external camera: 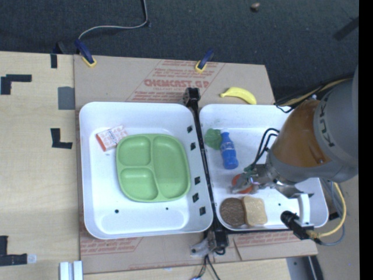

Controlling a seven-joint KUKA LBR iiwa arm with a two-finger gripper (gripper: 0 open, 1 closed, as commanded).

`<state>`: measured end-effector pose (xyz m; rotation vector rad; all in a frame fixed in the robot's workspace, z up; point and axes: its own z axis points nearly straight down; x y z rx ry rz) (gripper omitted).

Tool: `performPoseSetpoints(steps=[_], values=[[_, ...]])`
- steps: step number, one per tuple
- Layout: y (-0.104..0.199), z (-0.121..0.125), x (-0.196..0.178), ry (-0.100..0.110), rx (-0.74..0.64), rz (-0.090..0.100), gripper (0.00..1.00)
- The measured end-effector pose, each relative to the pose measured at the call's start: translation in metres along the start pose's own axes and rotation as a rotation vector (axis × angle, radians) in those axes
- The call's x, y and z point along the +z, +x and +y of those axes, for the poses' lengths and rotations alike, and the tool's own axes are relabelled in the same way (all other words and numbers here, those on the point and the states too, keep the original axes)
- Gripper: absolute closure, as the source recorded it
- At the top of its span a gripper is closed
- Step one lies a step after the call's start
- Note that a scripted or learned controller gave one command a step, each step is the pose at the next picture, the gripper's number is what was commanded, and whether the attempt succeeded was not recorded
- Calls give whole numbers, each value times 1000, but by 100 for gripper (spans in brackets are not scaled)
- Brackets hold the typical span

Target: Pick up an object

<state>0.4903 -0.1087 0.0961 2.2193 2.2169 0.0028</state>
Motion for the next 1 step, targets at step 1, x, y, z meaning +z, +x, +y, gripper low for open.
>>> performPoseSetpoints(steps=[1], values=[[55, 39, -88, 5, -3, 3, 100]])
